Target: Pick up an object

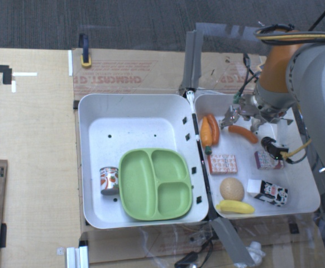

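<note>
Reversed red lettering on the cardboard (130,71) — unreadable; the pincer (243,119) hangs open, holding nothing, the sausage (244,133) just below it.

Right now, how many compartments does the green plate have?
3. The green plate in the left bin has one long compartment on its left, and two smaller ones, upper right and lower right.

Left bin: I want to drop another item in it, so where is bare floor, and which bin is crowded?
In the left bin, bare floor spans the far half, above the green divided plate and the small can. The right bin is crowded: carrots, a patterned packet, an egg-like ball, a banana, and the gripper above.
</note>
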Action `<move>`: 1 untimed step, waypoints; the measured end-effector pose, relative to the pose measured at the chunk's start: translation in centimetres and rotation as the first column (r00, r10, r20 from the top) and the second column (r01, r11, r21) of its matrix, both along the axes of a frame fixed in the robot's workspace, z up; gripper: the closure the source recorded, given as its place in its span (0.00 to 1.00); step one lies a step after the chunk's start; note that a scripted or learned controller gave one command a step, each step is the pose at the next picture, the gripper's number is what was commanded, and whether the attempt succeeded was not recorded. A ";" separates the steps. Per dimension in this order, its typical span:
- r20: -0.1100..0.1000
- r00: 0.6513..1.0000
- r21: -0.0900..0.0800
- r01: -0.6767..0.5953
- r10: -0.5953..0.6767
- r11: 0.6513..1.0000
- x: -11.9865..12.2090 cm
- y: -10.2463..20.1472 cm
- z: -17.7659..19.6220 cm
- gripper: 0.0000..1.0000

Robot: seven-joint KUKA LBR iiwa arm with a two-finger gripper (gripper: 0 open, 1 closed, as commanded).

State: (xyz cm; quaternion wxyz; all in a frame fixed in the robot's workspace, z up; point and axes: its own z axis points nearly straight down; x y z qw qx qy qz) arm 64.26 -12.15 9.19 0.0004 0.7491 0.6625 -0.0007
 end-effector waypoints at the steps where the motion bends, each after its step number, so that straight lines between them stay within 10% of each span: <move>1: -0.001 1.000 -0.003 -0.004 0.004 1.000 0.0 0.0 0.9 1.00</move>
